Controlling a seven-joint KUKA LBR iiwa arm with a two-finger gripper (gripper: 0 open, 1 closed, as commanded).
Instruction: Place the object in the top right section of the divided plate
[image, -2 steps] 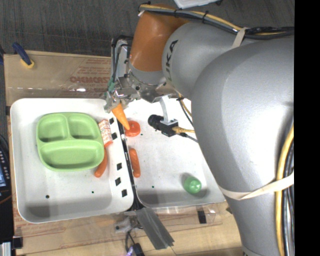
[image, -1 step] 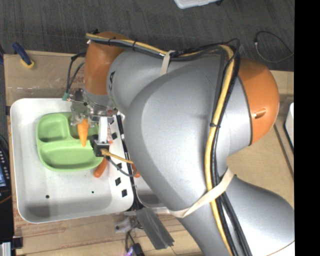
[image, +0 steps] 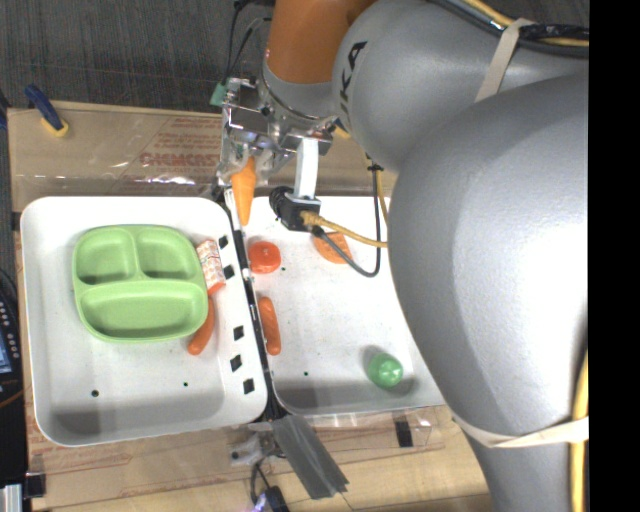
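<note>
A green divided plate lies in the left bin, with two small sections at its far side and one large section near me. My gripper hangs over the far end of the wall between the two bins, up and to the right of the plate. It is shut on an orange carrot, whose tip points down between the fingers. The carrot is lifted off the bin floor.
In the left bin, a small striped packet and an orange sausage sit against the plate's right edge. The right bin holds a red tomato, another sausage, an orange piece and a green ball. The arm fills the right side.
</note>
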